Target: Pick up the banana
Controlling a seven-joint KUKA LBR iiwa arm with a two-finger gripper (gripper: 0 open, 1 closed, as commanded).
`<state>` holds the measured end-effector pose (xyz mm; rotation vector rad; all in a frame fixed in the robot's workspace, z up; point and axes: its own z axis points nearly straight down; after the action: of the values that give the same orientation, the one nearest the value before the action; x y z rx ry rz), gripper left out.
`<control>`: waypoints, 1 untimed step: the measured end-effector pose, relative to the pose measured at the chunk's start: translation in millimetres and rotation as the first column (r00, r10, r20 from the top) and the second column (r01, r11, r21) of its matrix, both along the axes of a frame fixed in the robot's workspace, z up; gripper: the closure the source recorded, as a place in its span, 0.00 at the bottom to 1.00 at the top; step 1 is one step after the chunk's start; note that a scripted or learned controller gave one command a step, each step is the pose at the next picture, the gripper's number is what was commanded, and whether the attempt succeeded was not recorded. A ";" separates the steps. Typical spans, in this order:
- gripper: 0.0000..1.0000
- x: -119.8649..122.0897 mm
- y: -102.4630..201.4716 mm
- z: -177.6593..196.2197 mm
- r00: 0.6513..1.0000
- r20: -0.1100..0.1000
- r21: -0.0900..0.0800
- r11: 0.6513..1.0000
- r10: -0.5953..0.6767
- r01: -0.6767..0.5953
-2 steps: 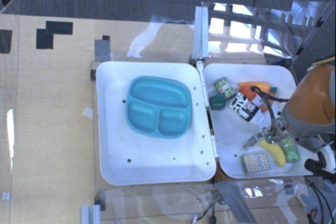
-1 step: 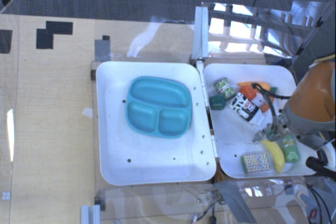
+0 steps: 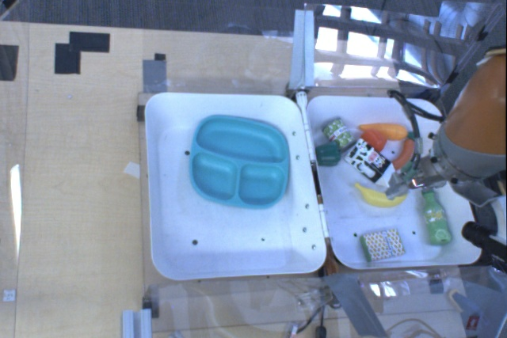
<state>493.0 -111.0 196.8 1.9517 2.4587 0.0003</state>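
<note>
Bright, even overhead light fills the scene, with soft, faint shadows. Strong white glare flares off the clear panels [image 3: 372, 43] at one o'clock, and paler reflections streak the transparent sheet [image 3: 16, 194] at nine o'clock. The two white bins [image 3: 230, 249] look nearly washed out. Focus is slightly soft throughout, and the arm [image 3: 479, 123] at three o'clock is blurred.

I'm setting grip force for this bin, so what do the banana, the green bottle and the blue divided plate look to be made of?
The banana looks like moulded plastic or rubber: uniform yellow, smooth, faint sheen; a toy, probably. The green bottle seems to be glossy, slightly translucent plastic, with bright highlights on its side. The blue divided plate looks like matte hard plastic: even colour, soft rounded compartment edges. None can be confirmed by look alone.
</note>
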 end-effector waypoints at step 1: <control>1.00 -3.8 11.9 27.1 0.995 0.001 -0.001 0.995 0.096 -0.096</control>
<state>489.2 -99.1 223.9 1.8306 2.5487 0.0001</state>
